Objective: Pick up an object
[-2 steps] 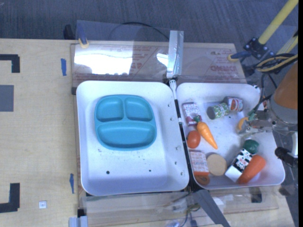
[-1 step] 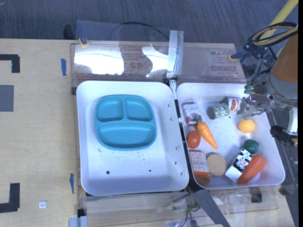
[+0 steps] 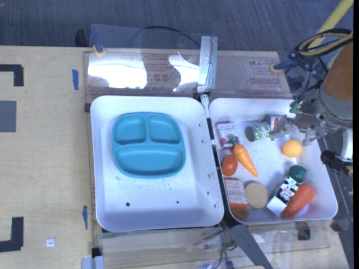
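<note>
The right bin [image 3: 325, 175] holds several toy foods. A green can [image 3: 258, 131] lies at the back, with a small carton [image 3: 226, 132] to its left. A carrot [image 3: 244, 158] and a red tomato [image 3: 229, 165] lie by the left wall. An orange ball [image 3: 291, 148] sits toward the right. My gripper [image 3: 287, 126] hovers over the bin's back right, just right of the green can and above the orange ball. The arm's orange band [image 3: 342, 77] is at the right edge.
The left bin [image 3: 106, 195] holds a blue divided plate [image 3: 148, 143]. At the front of the right bin are a round biscuit [image 3: 257, 195], a cracker pack [image 3: 234, 190], a white cow-patterned bottle [image 3: 285, 195], a large orange carrot [image 3: 300, 199] and a green piece [image 3: 297, 173].
</note>
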You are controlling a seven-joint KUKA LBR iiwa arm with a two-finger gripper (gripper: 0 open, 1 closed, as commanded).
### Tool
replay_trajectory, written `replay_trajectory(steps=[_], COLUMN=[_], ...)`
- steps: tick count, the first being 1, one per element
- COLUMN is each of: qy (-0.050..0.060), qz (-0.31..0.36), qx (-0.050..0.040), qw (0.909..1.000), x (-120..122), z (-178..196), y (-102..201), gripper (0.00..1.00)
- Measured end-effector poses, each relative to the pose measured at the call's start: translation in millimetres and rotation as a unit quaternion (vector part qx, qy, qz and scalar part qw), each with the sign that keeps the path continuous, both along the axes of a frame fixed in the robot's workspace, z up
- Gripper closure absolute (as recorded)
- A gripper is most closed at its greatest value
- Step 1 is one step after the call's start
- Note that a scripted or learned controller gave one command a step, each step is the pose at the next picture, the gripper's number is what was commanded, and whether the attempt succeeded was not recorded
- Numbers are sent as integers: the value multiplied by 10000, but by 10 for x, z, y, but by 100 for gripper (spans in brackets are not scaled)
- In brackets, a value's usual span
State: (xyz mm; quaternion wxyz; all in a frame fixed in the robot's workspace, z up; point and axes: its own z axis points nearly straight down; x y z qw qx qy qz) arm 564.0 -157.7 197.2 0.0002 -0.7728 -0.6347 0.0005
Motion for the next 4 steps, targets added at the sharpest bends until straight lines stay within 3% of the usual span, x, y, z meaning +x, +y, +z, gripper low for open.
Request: replay_trajectory(steps=[1,2,3,4], qy=[-27,-28,-51,-52], qz=[186,413,409,834], qx=[-9,0,-9,0], qw=[9998,9991,9991,9965], x=[151,91,109,333], z=[-811,-1106,-1000,236], y=[-245,483,477,959], gripper=[0,0,100,100])
